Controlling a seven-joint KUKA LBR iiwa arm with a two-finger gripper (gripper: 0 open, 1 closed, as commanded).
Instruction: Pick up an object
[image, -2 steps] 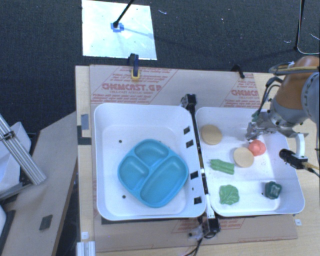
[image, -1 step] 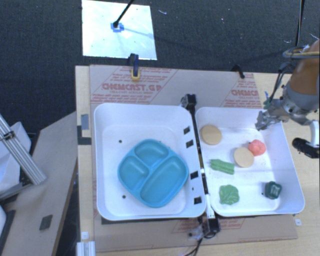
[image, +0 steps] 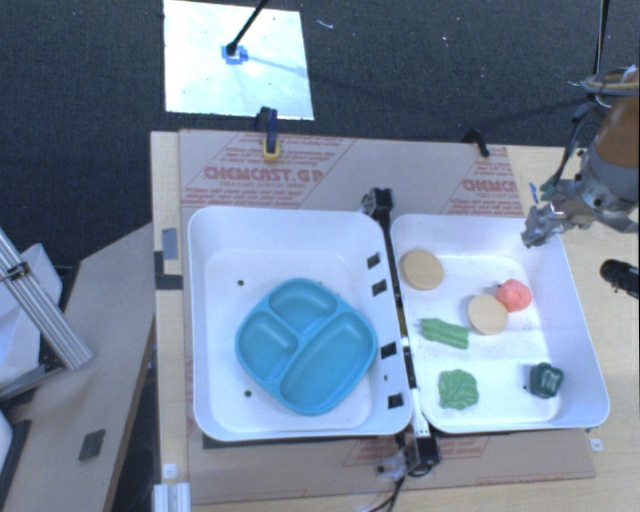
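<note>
While our gripper (image: 537, 228) hangs over the far right corner of the right bin (image: 580, 300), none of the bin's objects lies beneath it; we cannot tell how its tip is set, since it is small and blurred against the bin's rim.

We count six candidates in that bin. A tan disc (image: 422, 269) sits far and left, near the divider. A pink-orange ball (image: 515, 295) touches a second tan disc (image: 488, 314) toward the middle right. A green bean-like piece (image: 444, 333) lies left of them, its long axis running left to right with a slight slant. A green leafy piece (image: 458, 389) and a dark green block (image: 546, 380) rest along the near side. The left bin (image: 215, 300) holds a blue divided plate (image: 305, 345).

We judge the pink-orange ball the closest target: it lies nearer to us than the gripper and a little left, so the coming move would be a short travel toward the near side and then a descent. Its contact with the neighbouring disc may crowd the grasp.
</note>
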